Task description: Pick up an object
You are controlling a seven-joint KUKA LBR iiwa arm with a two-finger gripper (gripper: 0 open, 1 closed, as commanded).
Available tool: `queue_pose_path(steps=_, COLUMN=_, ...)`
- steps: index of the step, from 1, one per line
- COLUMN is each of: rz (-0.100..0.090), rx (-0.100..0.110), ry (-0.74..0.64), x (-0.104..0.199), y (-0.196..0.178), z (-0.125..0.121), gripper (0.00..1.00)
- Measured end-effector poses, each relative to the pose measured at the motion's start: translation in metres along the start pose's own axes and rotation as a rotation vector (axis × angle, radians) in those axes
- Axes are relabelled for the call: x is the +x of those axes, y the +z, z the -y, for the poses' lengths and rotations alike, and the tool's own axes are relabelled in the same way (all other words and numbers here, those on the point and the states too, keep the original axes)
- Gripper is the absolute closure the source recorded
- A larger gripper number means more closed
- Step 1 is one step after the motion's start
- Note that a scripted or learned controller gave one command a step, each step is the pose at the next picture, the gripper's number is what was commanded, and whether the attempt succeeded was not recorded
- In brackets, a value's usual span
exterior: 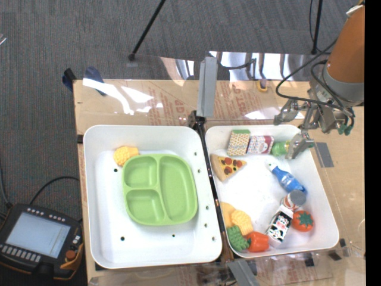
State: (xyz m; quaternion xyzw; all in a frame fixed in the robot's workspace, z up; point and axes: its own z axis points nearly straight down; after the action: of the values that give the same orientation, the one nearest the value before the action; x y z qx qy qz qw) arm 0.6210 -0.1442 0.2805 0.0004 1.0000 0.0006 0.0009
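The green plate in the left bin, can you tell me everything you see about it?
The green plate is light green and looks like smooth plastic. It has rounded corners and three sections: one long one on the right side and two smaller ones on the left. Nothing lies in them. It sits flat, face up, slightly turned, about mid-way in the left white bin. A small yellow corn toy sits right at its upper left corner, seemingly touching it.

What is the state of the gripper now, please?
Gripper: cannot be told; it hangs over the far right corner of the right bin, near a green object.
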Motion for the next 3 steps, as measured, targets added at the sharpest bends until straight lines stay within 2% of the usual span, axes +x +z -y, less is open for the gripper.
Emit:
queue_pose_path(steps=1, rz=-0.011, rx=-0.005, ry=-0.129, x=0.030, y=0.139, z=0.057, gripper=0.00)
queue_pose_path(steps=2, rz=-0.006, rx=-0.003, ry=-0.100, x=0.017, y=0.196, z=0.063, gripper=0.00)
queue_pose_path(steps=3, rz=-0.001, rx=-0.001, ry=0.008, x=0.047, y=0.193, z=0.047, gripper=0.00)
